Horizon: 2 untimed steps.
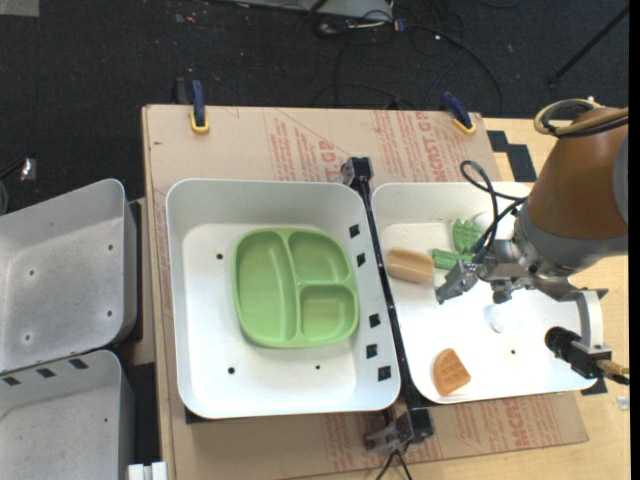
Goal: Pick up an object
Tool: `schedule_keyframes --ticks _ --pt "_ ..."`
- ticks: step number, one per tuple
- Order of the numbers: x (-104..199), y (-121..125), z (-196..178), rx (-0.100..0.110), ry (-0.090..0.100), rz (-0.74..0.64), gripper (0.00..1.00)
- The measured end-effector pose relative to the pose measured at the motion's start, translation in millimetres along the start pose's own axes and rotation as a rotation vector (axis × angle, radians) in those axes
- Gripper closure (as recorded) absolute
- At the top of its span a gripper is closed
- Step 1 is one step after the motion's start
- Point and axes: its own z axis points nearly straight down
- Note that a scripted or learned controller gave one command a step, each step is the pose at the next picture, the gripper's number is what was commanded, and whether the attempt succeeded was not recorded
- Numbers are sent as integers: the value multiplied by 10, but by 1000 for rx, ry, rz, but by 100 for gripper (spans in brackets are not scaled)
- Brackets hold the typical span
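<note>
In the right bin (530, 368) lie a tan bread-like roll (408, 265), a green piece (465, 234) with a smaller green bit (447, 258) beside it, and an orange wedge (451, 371) near the front edge. My gripper (477, 286) hovers over the middle of this bin, just right of the roll and below the green pieces. It stands open, with nothing between its fingers. The orange wedge sits well in front of it.
The left bin (200, 368) holds a green divided plate (296, 287). A black divider (380, 298) runs between the bins. The arm's orange band (585, 183) looms over the right bin's far right side. Grey trays (60, 268) sit left of the bench.
</note>
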Motion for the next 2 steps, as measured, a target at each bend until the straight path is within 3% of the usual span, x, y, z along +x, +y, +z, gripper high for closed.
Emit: schedule_keyframes --ticks 1,2 --pt "1 27 -56 -12 -2 -2 0" --pt "65 -46 434 -8 -1 -1 0"
